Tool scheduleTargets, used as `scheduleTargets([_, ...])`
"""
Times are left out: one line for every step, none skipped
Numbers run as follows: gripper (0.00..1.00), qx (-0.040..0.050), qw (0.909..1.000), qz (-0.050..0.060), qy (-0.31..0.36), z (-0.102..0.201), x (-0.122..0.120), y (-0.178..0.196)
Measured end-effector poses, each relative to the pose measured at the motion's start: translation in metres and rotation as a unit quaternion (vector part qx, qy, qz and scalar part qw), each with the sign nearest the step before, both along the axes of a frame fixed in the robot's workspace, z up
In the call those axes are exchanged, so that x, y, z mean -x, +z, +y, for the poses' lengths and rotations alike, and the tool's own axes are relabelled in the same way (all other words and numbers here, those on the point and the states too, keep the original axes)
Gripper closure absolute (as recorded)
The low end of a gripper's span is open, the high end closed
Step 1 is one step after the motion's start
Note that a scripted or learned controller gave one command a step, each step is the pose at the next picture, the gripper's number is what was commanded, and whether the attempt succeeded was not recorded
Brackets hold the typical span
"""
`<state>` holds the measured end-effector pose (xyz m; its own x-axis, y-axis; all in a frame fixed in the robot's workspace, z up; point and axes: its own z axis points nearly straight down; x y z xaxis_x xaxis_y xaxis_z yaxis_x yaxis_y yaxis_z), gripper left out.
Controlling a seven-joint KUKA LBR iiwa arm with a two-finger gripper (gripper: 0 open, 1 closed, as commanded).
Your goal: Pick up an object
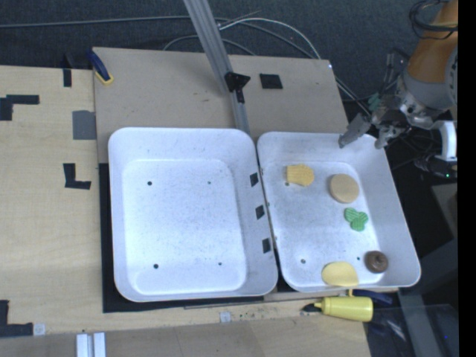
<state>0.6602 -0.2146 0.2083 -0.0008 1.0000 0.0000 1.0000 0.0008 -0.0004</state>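
Hovering at the far right corner of the right bin, the gripper has its two fingers spread open with nothing between them, so no grasp yet. It sits over the bin's rim, not down among the contents. Candidates all lie in that same bin, toward the camera from the gripper: a tan round piece is nearest, just below it and slightly left; a yellow ridged piece is below and further left; a small green item sits beyond the tan one; a brown round item and a yellow oval piece are well apart from the gripper, at the bin's near edge. The left bin is far off to the gripper's left. A yellow tool lies on the bench outside the bins, past the near edge. Progress, as I read it: essentially zero. Approach, descent, closing and lift are all still to do. The tan piece looks like the shortest move, but which object is targeted can't be told from the pose.
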Motion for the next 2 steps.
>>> scheduleTargets([0.0,0.0,1.0,0.0,0.0,0.0,0.0,0.0])
scheduleTargets([0.0,0.0,1.0,0.0,0.0,0.0,0.0,0.0])
